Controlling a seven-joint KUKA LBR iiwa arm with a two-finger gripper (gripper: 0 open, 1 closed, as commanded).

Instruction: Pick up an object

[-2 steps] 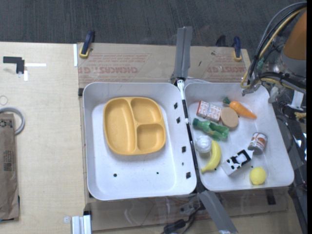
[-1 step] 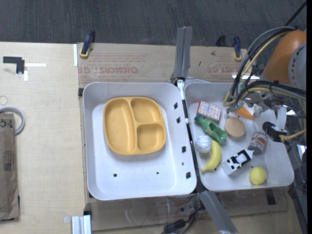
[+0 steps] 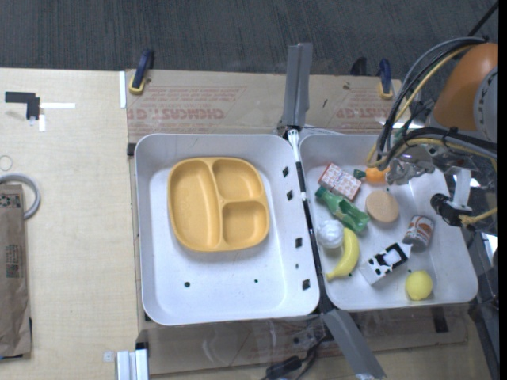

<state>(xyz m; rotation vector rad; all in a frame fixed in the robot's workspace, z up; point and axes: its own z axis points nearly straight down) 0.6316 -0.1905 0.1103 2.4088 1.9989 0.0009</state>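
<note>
Well left of the pincer [image 3: 402, 170], the yellow plate [image 3: 218, 204] lies untouched. The banana [image 3: 345, 256] rests below-left, and a small orange piece [image 3: 375, 175] sits just beside the pincer. Its opening and any hold cannot be told, so the pick looks not yet done.

Right edge cuts off arm [image 3: 474, 93]. The claw [image 3: 405, 169] is blurred, partly covering orange item [image 3: 374, 176]. Left edge cuts off brown bag [image 3: 12, 267]. Print on can [image 3: 418, 233] is too small to read.
</note>
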